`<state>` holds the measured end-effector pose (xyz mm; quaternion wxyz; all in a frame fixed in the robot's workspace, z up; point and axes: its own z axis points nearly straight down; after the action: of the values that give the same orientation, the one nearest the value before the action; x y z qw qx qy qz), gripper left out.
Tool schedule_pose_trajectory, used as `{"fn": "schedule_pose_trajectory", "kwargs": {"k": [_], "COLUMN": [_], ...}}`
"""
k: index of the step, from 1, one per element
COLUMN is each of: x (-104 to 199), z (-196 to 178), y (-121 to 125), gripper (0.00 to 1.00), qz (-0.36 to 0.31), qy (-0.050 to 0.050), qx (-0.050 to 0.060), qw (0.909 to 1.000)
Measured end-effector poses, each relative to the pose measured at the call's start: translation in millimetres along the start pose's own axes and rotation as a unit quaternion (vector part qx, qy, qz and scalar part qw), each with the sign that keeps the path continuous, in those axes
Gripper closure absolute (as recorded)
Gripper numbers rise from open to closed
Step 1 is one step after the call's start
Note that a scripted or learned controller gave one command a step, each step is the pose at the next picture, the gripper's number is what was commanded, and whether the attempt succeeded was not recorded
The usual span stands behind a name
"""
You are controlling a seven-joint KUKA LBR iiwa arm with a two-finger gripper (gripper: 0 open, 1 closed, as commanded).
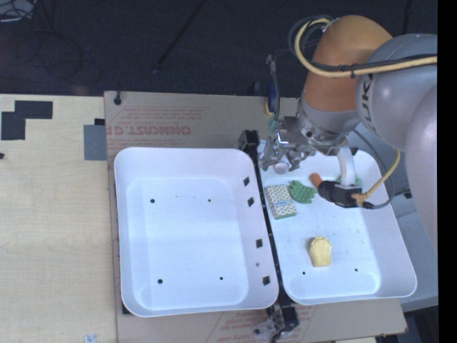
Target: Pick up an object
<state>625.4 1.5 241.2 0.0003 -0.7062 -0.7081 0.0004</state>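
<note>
The table (pixel 50 213), light wood with a brown board laid over it, carries 2 shallow white bins side by side, joined by black clips along their shared edge. The left bin (pixel 186 231) shows a bare white floor with small dark dots. The grey arm (pixel 407 98), orange-banded above the wrist, reaches in from the right over the far end of the right bin (pixel 371 263). Its pincer (pixel 280 156) hangs at that bin's far left corner; whether it is spread or pressed together cannot be told. In the right bin lie a patterned square packet (pixel 280 201) against the left wall, a green item (pixel 303 191) touching it, a small orange piece (pixel 315 181) just beyond, and a yellow object (pixel 320 251) apart, nearer the camera.
</note>
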Motion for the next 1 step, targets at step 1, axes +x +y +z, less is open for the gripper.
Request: {"fn": "schedule_pose_trajectory", "kwargs": {"k": [1], "x": [-25.5], "z": [0.9], "y": [-45.7], "gripper": [1.0], "qz": [0.003], "qy": [0.0], "qx": [0.003], "qw": [1.0]}}
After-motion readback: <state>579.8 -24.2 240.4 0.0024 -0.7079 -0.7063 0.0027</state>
